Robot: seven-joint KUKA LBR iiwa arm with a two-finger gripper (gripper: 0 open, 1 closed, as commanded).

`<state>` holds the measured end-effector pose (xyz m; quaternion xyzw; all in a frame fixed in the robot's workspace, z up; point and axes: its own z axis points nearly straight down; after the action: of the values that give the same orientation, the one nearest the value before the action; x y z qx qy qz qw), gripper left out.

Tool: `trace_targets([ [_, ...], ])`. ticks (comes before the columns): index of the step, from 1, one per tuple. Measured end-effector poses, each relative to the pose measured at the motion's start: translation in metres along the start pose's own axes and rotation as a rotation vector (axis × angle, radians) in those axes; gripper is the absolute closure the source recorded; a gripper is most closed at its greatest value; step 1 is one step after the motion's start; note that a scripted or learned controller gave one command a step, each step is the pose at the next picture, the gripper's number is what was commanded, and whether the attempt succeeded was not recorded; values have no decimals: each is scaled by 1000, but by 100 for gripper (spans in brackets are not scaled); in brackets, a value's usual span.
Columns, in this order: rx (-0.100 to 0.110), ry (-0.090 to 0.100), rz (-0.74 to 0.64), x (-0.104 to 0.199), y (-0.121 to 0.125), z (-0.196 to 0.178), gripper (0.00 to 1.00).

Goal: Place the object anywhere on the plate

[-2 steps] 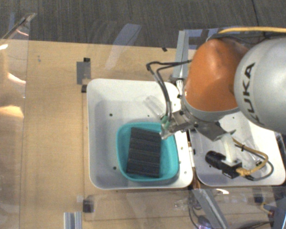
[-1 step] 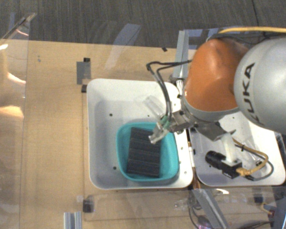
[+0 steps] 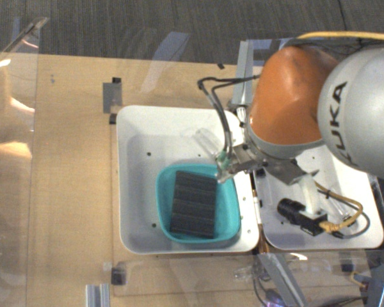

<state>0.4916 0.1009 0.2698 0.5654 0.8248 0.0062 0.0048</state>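
A teal plate (image 3: 228, 203) lies in the front half of the left white bin (image 3: 134, 171). A black ridged rectangular block (image 3: 194, 204) rests flat on the plate, slightly tilted and covering most of its middle. My gripper (image 3: 224, 165) hangs below the orange-banded wrist at the plate's far right rim, just beside the block's upper right corner. The wrist hides most of the gripper, and nothing shows between it and the block.
The right white bin (image 3: 365, 235) lies under the arm, largely covered by it. The wall between the two bins (image 3: 255, 216) runs just right of the plate. Bare floor of the left bin shows behind and left of the plate.
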Motion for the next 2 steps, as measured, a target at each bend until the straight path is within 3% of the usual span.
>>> trace_targets([
  [1,0,0,0,0,0,0,0],
  [2,-6,0,-3,0,2,-11,100],
])
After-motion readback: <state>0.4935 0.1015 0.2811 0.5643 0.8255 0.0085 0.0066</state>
